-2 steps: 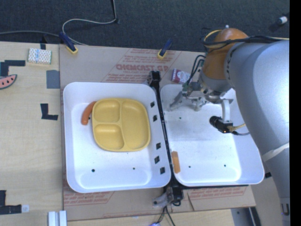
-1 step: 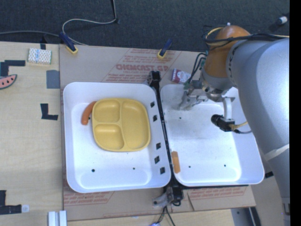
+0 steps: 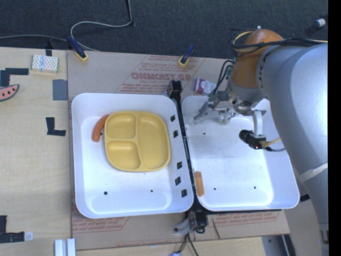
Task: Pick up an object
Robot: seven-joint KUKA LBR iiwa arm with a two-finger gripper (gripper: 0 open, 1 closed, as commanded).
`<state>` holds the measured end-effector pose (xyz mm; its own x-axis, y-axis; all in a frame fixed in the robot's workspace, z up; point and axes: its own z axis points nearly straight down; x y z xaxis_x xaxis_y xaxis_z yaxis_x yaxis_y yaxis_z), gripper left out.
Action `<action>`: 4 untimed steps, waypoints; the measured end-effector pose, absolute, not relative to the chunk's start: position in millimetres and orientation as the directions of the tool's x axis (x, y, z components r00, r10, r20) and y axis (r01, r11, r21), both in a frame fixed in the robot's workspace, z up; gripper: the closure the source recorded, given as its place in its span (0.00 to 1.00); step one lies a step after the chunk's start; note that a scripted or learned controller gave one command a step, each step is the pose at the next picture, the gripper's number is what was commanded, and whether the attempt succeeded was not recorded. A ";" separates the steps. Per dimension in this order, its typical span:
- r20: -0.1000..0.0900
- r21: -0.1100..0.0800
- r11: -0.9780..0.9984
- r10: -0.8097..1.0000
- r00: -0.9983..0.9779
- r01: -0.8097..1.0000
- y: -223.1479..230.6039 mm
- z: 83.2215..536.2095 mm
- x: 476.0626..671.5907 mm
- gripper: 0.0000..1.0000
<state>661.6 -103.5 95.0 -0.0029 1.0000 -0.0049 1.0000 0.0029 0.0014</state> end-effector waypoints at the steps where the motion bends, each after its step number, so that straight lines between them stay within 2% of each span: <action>1: -0.003 0.001 0.001 1.000 -0.001 1.000 -94.8 85.2 651.4 0.00; 2: -0.004 0.000 0.002 1.000 -0.002 1.000 -94.7 94.8 651.4 1.00; 3: -0.004 -0.001 0.002 1.000 -0.002 1.000 -94.3 104.1 651.2 1.00; 4: -0.004 -0.001 0.002 1.000 -0.002 1.000 -94.5 104.0 651.2 0.00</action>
